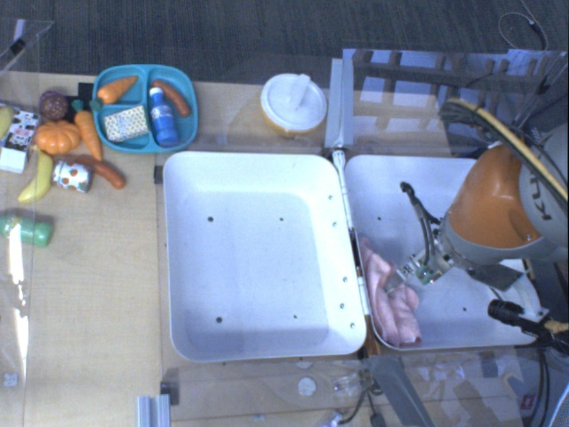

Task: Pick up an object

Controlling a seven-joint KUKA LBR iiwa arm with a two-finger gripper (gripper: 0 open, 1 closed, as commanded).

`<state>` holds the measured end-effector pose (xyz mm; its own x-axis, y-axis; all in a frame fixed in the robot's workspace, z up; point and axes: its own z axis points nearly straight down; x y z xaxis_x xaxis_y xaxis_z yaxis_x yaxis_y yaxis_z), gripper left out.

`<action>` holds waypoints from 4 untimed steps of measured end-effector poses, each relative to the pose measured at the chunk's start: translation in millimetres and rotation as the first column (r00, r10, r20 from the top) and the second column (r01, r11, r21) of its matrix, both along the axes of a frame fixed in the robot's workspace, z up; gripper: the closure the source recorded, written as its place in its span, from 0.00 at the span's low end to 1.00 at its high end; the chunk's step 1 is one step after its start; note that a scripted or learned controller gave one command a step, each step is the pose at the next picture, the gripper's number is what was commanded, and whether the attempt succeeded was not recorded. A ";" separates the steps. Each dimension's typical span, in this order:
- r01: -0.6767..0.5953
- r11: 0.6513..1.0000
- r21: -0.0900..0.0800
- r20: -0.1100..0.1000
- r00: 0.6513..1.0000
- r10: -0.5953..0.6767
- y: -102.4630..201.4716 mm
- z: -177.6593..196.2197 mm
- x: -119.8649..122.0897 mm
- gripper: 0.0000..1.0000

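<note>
Camera view, near to far: soft pink crumpled cloth [392, 299] lies in right white bin [462, 174], against its left wall near front corner, long axis running front to back. End effector [402, 278] low over cloth's middle, likely placed for a grasp; opening cannot be judged, no hold evident. Left white bin [253, 254] alongside. Farther back on tabletop [89, 310], teal divided plate [145, 107] of toy food.

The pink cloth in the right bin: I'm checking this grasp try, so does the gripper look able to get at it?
Probably yes. The gripper sits right at the pink cloth, which lies uncovered against the left wall of the right bin; that wall may crowd the fingers.
</note>
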<state>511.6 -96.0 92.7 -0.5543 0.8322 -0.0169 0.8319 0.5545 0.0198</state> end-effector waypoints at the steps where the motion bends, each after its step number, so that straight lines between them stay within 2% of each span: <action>1: -0.003 1.000 0.003 0.003 1.000 0.003 2.0 11.5 1.8 1.00; 2: 0.253 0.968 0.003 -0.021 0.967 -0.253 40.4 92.6 82.5 1.00; 3: 0.037 0.999 0.003 -0.022 0.999 -0.037 17.5 118.3 57.9 1.00; 4: 0.141 0.990 0.003 -0.022 0.990 -0.141 43.0 169.3 59.8 1.00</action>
<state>571.3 -53.0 261.9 -0.4314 0.9021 -0.0022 0.9021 0.4314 0.0034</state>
